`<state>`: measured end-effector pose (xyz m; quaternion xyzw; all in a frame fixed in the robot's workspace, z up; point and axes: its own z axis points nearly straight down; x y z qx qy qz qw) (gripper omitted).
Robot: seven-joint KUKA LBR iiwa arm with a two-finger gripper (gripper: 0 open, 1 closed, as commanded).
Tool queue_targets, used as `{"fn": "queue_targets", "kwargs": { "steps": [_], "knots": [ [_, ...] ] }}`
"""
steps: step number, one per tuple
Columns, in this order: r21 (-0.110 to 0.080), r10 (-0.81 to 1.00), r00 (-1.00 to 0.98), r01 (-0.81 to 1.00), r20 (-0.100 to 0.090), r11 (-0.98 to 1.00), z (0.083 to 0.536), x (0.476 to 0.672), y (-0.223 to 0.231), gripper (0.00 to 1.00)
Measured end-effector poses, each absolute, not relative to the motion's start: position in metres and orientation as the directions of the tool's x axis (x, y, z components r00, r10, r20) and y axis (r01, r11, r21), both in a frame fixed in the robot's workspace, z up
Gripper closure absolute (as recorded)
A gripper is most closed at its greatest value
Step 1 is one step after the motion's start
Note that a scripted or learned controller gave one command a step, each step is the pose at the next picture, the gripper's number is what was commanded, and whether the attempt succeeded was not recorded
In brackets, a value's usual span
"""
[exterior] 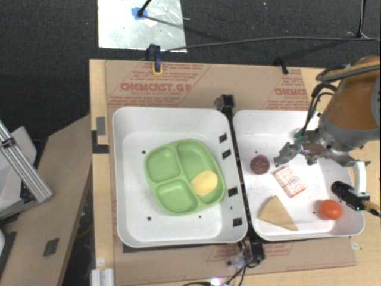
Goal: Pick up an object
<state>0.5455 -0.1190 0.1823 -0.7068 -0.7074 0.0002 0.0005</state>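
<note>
the arm comes in at the right edge of the frame, its gripper [293,152] low over the upper middle of the right bin [262,124]; whether it is open or shut i cannot tell. just beside it at lower left lie a dark red ball [259,164] and a red-and-white card [289,181], a tan wedge [277,213] below, a red ball [329,209] at lower right. in the left bin [137,124] a green tray [178,174] holds a yellow lump [205,183].
</note>
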Motion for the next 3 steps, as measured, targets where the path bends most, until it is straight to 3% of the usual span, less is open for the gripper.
{"fn": "queue_targets", "kwargs": {
  "steps": [1,2,3],
  "knots": [
    [-0.001,1.0,-0.001,1.0,0.001,0.001,0.137,0.55,-0.112,0.0],
    [0.004,1.0,0.0,1.0,-0.001,0.0,0.15,0.551,-0.113,1.0],
    [0.005,1.0,-0.005,1.0,-0.001,0.005,0.209,0.559,-0.108,1.0]
  ]
}}
